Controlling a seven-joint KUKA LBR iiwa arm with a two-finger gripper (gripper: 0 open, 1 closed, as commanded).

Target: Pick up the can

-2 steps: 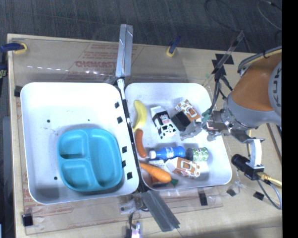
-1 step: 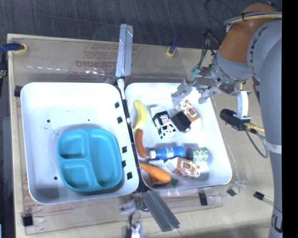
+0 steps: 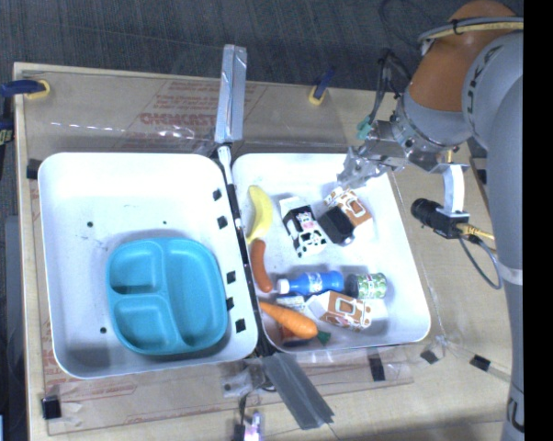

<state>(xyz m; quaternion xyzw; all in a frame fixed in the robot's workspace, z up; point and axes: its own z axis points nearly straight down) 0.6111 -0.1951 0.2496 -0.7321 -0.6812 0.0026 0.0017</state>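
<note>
The bench (image 3: pixel 460 402) of pale wood fills most of the frame, with dark carpet-like floor (image 3: pixel 120 16) across the top. A clear plastic sheet with red lettering (image 3: pixel 175 108) lies under the bins, held by blue clamps at the upper left (image 3: pixel 24 88) and upper middle (image 3: pixel 323 84).

The left bin (image 3: pixel 65 191), centre-left of the frame, holds a blue divided tray (image 3: pixel 166 294) in its lower half.

The right bin (image 3: pixel 410 274), centre-right, holds the smaller things. A yellow banana (image 3: pixel 259 211) lies along its left wall, with a sausage (image 3: pixel 262 265) just below it and a carrot (image 3: pixel 288 320) at the lower left corner. A black-and-white cow-patterned carton (image 3: pixel 302 225) sits near the middle, touching a black block (image 3: pixel 336 225) to its right. A blue-and-white bottle (image 3: pixel 314 283) lies on its side in the lower middle. The can (image 3: pixel 371 287), green-labelled, lies on its side at the bottle's right end, in the lower right of the bin. An orange-and-white box (image 3: pixel 346 313) sits just below the can, and a similar box (image 3: pixel 349 205) sits at the upper right.

The grey arm (image 3: pixel 497 173) enters from the right edge, its orange band (image 3: pixel 451 62) at the upper right. The gripper (image 3: pixel 359 175) hangs over the bin's upper right corner, just above the upper box, well apart from the can. Whether its jaws are wide or narrow cannot be told.
</note>
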